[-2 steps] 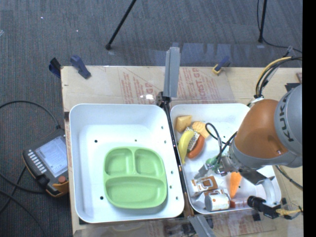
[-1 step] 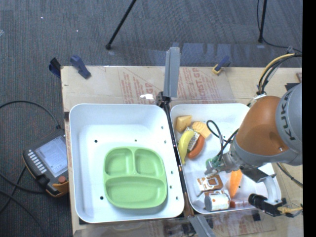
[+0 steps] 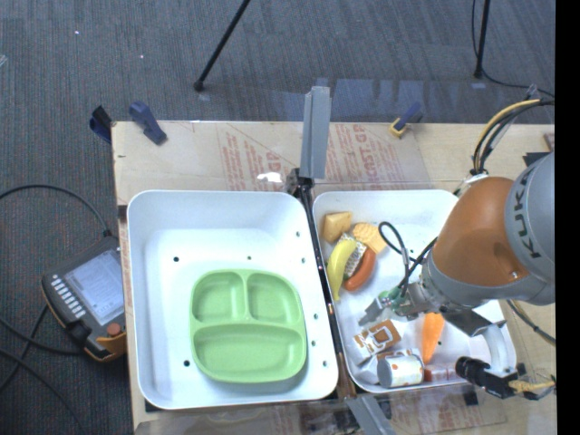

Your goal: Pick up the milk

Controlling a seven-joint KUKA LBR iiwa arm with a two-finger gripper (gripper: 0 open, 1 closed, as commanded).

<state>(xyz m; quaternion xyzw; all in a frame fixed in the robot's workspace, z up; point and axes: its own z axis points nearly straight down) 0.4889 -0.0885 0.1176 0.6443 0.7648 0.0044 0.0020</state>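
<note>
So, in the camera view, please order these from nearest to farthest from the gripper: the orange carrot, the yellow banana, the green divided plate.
Gripper, in the right bin:
1. Orange carrot, just to its right, same bin.
2. Yellow banana, up and left, same bin.
3. Green divided plate, far left, in the other bin.

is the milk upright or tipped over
Tipped: the milk lies flat on the right bin's floor, its printed side facing up, beside the carrot.
</note>
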